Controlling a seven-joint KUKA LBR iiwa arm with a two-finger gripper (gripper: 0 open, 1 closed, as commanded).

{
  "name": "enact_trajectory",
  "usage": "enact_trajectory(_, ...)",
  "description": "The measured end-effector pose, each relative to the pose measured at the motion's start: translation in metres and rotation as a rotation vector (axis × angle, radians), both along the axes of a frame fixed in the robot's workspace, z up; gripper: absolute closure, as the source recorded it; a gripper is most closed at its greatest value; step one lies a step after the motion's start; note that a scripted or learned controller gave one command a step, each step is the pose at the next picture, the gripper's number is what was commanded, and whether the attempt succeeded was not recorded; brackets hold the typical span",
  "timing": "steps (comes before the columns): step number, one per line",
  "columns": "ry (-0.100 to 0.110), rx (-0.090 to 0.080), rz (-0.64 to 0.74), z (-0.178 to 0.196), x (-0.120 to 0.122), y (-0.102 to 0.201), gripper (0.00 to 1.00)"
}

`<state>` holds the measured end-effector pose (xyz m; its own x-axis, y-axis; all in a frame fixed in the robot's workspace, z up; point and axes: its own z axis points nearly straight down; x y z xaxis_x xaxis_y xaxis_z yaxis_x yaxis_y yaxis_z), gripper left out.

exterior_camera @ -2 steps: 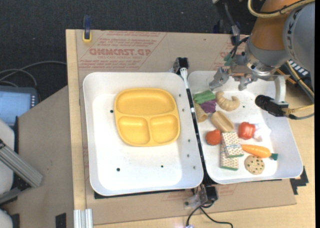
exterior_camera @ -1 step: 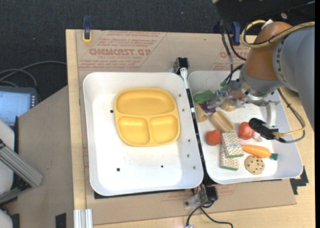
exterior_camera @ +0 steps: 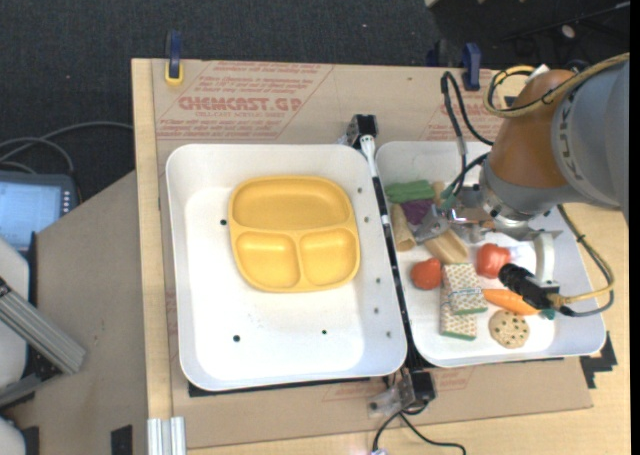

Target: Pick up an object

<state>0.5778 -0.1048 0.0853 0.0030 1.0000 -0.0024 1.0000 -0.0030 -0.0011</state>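
Your gripper point(exterior_camera: 440, 226) is hanging over the right bin point(exterior_camera: 578, 341) by the purple piece point(exterior_camera: 415, 211); finger state, you cannot tell.

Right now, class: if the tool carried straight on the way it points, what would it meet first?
The tool points toward the view's left, low over the right bin. Probably the tan block comes first, with the green block close by; depth is unclear.

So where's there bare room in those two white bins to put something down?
Left bin: bare floor in front of the yellow divided plate, and strips beside it. Right bin is crowded: toy foods, cookie, carrot, tomato, with the arm above.
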Motion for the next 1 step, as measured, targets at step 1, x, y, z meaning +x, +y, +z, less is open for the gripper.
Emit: enact_trajectory(1,-0.003,0.001,0.001,0.0098,0.0016,0.0009,1.00)
